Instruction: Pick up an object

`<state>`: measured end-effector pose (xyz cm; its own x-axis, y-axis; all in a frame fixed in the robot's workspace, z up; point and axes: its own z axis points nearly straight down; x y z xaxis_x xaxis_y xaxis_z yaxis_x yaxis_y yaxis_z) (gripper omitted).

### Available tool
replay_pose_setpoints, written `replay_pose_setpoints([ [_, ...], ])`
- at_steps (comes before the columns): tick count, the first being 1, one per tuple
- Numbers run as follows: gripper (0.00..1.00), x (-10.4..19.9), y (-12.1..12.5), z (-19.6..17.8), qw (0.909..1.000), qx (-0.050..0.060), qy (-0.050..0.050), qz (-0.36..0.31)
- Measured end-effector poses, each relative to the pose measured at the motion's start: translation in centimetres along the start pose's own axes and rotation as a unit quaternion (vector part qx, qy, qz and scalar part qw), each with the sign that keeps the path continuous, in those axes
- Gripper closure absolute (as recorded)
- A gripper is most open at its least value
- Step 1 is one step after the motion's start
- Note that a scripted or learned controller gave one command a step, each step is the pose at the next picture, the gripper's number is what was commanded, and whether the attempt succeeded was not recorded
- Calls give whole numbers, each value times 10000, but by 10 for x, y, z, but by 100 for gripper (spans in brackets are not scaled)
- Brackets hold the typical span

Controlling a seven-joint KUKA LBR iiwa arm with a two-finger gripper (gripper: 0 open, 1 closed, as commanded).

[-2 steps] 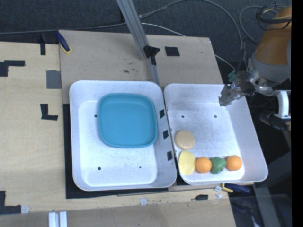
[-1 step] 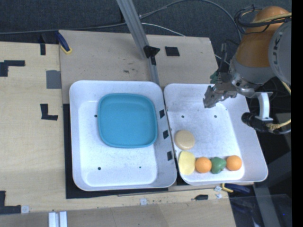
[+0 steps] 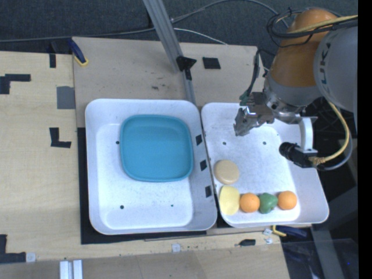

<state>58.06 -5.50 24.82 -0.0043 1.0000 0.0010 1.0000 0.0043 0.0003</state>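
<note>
Nearest the bottom of the frame, a row of small things is seen along the lower edge of the right bin (image 3: 302,182): a pale yellow lemon-shaped piece (image 3: 229,200), an orange ball (image 3: 249,203), a green lump (image 3: 267,202) and a second orange ball (image 3: 286,200). The four lie side by side, the green lump touching both orange balls. Just above the yellow piece, a round beige bun (image 3: 226,171) is found, touching it or nearly so.

All of these lie below and slightly left of the pincer (image 3: 244,124), which hangs over the upper part of the right bin, well apart from the row and nearer the bun. Nothing is seen between its fingers; whether they are open or closed cannot be told.

In the left bin (image 3: 104,156), a blue square plate (image 3: 156,147) with rounded corners is set in the upper middle.

Both bins are carried side by side on the bench (image 3: 35,156), their inner rims touching.
</note>
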Motion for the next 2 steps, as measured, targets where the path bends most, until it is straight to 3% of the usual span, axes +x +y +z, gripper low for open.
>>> replay_pose_setpoints([
  [2,100,99,-7,19,10000,11,-3,-1],
])
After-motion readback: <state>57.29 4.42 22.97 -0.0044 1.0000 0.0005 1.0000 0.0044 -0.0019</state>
